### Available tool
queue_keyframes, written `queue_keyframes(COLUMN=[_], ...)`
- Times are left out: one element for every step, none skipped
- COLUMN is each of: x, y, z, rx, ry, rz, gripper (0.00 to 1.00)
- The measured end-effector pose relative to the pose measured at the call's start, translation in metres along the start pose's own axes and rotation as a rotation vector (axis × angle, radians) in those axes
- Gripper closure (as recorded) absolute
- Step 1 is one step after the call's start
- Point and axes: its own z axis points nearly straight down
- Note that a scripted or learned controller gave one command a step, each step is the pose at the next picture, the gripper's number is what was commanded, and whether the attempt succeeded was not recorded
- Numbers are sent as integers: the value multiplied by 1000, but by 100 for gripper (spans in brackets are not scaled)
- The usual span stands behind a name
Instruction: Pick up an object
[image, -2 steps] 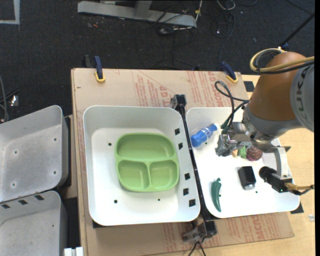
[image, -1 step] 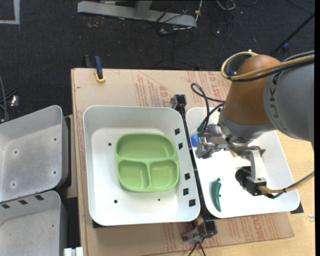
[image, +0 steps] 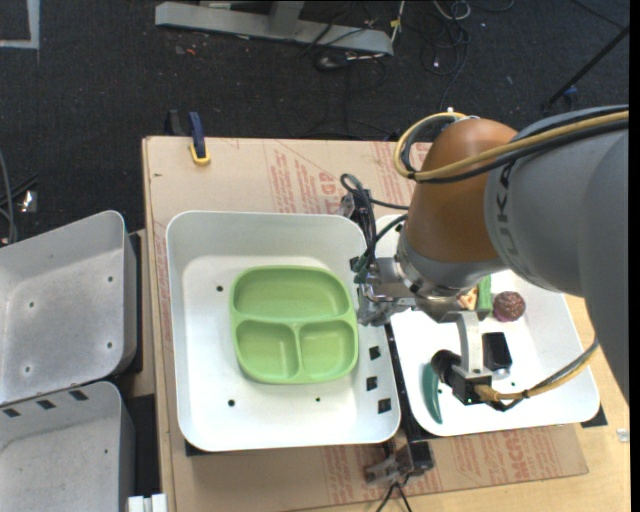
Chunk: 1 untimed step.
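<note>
One green plate (image: 294, 322) with three compartments is the object nearest the gripper (image: 370, 298). It lies flat, about in the middle of the left bin (image: 200, 400), whose white floor shows all round it. The gripper sits just beside the plate's upper right corner, over the wall where the two bins meet. The grey arm (image: 560, 200) and its orange band cover it from above, so you cannot tell whether it is wide or narrow, and you see nothing held in it.

Right of the plate, past that wall, is the right bin (image: 560, 400). A teal piece (image: 432, 392) lies there, right of the plate's lower corner and near the wall. A dark red ball (image: 508, 306) rests well to the right of the plate, level with its middle, with a small green piece (image: 484, 297) just beside it on the plate's side.

Both bins stand on a brown bench (image: 260, 170). Beyond the plate's far left corner, a blue and yellow clamp (image: 198, 140) grips the bench edge. Well left of the plate, off the bench, you see spare white trays (image: 60, 300).
</note>
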Motion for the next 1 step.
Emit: queue_keyframes(x=[45], y=[-1], z=[-7], rx=[-2], ry=[-1], rz=[1], gripper=[100])
